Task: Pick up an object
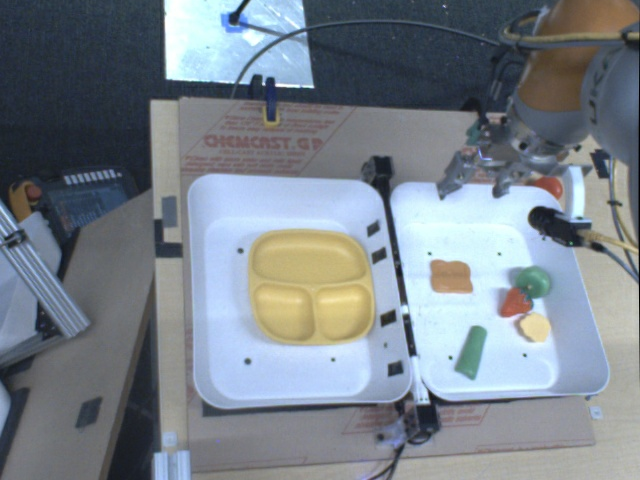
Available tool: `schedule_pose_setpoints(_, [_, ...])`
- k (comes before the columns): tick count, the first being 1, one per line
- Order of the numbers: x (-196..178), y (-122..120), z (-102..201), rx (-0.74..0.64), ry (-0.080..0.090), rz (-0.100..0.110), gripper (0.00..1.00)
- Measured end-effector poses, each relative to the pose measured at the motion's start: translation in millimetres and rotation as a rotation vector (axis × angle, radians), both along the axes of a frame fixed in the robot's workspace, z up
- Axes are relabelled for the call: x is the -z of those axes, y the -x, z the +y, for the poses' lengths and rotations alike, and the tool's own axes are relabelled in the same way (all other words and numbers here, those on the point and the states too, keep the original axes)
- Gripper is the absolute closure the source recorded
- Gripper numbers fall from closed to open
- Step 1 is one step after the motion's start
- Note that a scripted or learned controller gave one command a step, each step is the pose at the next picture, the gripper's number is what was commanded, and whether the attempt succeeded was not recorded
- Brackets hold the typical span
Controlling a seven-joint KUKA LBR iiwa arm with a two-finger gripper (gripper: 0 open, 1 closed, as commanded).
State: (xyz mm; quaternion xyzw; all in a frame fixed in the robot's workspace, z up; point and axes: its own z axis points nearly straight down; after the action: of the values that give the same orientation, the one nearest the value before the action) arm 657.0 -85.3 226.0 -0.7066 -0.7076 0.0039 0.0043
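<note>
The task names no particular object, so any of the pieces in the right bin (575, 363) would serve: an orange toast-shaped piece (451, 276) near the bin's middle, a green cylinder (470, 351) lying toward the near edge, and a tight cluster on the right made of a green round piece (533, 281), a red piece (515, 303) and a yellow piece (535, 327). The gripper (470, 182) hangs over the far edge of this bin, with its two fingers spread apart and nothing between them. Nothing is grasped, so the step in hand looks like the approach. The next move would call for carrying the gripper toward the near side and lowering it over one piece; the toast piece and the cylinder lie apart from the others and seem the easier targets. The left bin (215, 268) holds a yellow divided tray (310, 285).
</note>
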Motion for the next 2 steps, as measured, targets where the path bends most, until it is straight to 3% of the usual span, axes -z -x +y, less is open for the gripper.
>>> schedule_pose_setpoints(1, [-8.4,-2.3,0.1,-0.002,0.001,-0.013,0.00])
schedule_pose_setpoints(2, [34.9,3.5,2.2,-0.001,0.001,-0.010,0.00])
